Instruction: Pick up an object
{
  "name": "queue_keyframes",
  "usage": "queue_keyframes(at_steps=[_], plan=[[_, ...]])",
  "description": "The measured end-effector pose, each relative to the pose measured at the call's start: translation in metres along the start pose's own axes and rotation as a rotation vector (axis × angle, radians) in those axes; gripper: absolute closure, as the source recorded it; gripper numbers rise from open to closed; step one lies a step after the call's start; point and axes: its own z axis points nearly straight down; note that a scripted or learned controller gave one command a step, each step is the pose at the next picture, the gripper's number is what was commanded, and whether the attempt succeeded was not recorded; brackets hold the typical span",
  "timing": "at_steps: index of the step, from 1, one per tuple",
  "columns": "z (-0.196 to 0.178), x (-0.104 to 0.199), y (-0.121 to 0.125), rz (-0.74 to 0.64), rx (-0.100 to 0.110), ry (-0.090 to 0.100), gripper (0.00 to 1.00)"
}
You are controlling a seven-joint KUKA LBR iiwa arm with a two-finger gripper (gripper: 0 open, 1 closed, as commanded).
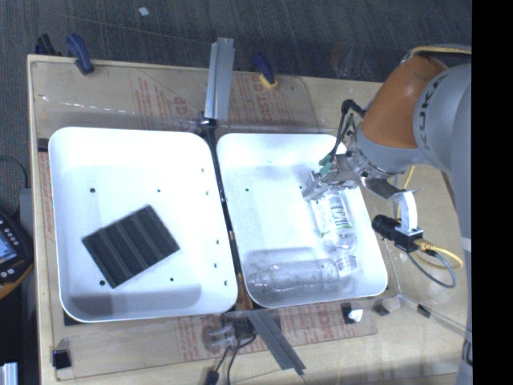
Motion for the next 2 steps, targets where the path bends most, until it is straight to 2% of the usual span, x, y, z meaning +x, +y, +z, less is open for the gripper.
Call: queue_keyframes(at_steps=[1,2], plan=[[0.052,0.061,0.006,-0.205,-0.002,0.0,1.0],[0.09,0.03,0.048,-0.367,-0.004,-0.003,1.0]])
